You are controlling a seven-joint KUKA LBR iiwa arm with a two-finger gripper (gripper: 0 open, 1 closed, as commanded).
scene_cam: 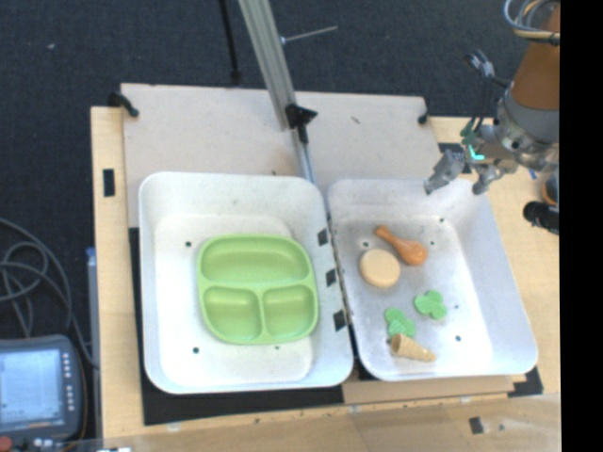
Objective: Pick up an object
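Note:
The right bin (490,281) holds an orange wooden spoon-like piece (401,246), a round tan disc (381,269), two green clover-shaped pieces (431,304) (399,323) and a small tan cone (412,348). My gripper (461,177) hangs over the bin's far right corner, above and to the right of the orange piece, apart from all objects. Its fingers are spread open with nothing between them.
The left bin (170,205) holds a green three-compartment tray (256,288). A slanted metal pole (273,59) rises behind the bins. A screen device (33,384) sits at the bottom left, off the bench.

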